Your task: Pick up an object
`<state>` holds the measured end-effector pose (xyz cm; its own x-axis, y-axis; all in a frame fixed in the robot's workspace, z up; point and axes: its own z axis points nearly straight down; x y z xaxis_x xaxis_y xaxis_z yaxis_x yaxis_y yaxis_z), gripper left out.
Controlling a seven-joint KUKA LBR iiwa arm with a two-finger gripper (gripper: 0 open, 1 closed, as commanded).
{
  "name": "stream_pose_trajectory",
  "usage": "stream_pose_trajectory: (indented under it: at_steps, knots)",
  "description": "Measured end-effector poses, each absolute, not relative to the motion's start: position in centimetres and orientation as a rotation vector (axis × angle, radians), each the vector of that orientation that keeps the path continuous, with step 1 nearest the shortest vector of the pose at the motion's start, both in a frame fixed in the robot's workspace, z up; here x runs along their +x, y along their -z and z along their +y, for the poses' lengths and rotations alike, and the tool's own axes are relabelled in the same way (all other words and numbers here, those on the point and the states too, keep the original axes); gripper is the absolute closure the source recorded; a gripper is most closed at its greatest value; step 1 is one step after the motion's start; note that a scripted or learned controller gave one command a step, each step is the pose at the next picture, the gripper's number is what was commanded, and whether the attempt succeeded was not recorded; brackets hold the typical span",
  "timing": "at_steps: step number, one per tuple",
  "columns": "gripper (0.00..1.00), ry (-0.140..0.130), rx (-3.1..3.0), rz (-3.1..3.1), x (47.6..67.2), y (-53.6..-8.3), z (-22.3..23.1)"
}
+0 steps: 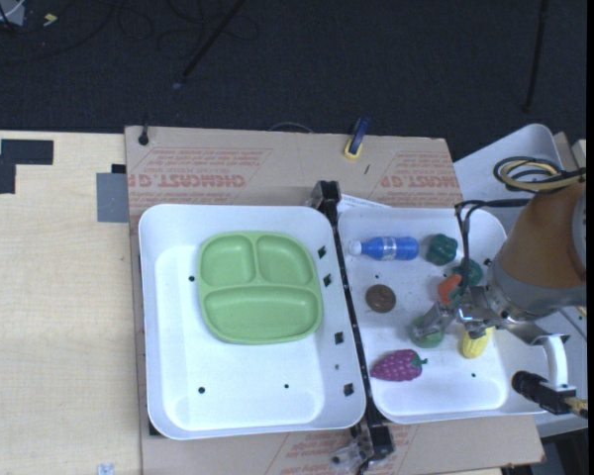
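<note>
The gripper (438,323) hangs low inside the right bin (445,404), near its middle, at the end of a grey arm (540,255) with an orange band that comes in from the right. Its metal parts sit right over a small green object (428,336), but whether it is released or clenched cannot be told from this angle, and nothing can be seen held in it. Just beside it to the right lies a yellow toy (474,343); an orange-red piece (448,288) sits just above it, with a dark green object (441,248) further up. A blue bottle (389,248) with a white cap lies on its side near the top of this bin, a round brown object (380,298) rests below the bottle, and a purple bunch of toy grapes (396,366) lies near the bin's lower left. The left bin (168,364) touches the right one along a shared edge and holds a light green divided plate (259,287) with three compartments. Both bins stand on a sheet of cardboard (228,171) printed with red lettering that appears upside down and mirrored, too unclear to read with confidence. A blue and yellow clip (356,138) grips the cardboard's far edge. The cardboard lies on a pale wooden bench (49,315).
</note>
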<state>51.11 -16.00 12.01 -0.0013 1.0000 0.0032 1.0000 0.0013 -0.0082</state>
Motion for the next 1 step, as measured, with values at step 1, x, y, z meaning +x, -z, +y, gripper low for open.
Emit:
stream_pose_trajectory:
  at_steps: [1]
  knots:
    - [0.0,-0.003,-2.218,-2.219,51.12,-8.57,-15.75]
